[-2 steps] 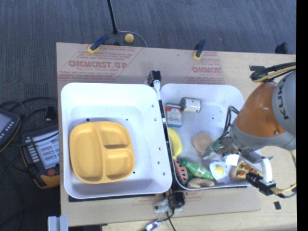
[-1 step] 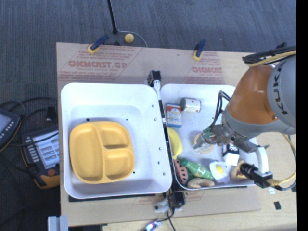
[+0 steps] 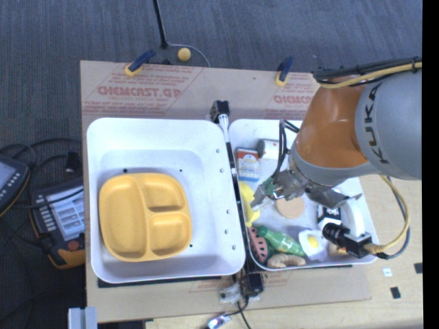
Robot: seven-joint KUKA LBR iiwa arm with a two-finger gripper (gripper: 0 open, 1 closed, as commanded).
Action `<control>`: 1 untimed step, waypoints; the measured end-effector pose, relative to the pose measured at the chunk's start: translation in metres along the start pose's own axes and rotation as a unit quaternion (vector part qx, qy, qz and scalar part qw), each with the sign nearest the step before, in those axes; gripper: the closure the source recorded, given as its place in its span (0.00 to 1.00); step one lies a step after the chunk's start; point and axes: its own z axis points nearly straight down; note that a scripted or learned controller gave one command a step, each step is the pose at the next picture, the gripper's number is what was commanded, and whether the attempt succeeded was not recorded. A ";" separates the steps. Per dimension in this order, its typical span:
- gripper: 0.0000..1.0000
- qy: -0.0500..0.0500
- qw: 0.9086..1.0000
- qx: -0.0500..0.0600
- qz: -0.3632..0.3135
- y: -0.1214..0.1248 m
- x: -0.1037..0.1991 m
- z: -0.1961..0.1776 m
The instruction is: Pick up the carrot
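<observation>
My gripper [image 3: 269, 192] hangs over the crowded right bin [image 3: 367, 214]; whether it is spread, I cannot tell. Toy foods surround it: a green bottle-shaped piece [image 3: 282, 240], a fried egg [image 3: 310, 240]; I cannot pick out the carrot. A smooth yellow sectioned tray [image 3: 144, 214] fills the left bin [image 3: 158, 139].

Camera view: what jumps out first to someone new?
The grey arm with its orange band looms over the right bin, above a jumble of toy food. In the left bin lies a yellow divided tray. The tool hangs low among the food.
</observation>
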 end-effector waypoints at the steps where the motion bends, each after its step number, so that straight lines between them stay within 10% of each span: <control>1: 1.00 0.000 0.955 0.000 -0.297 0.005 0.008 0.028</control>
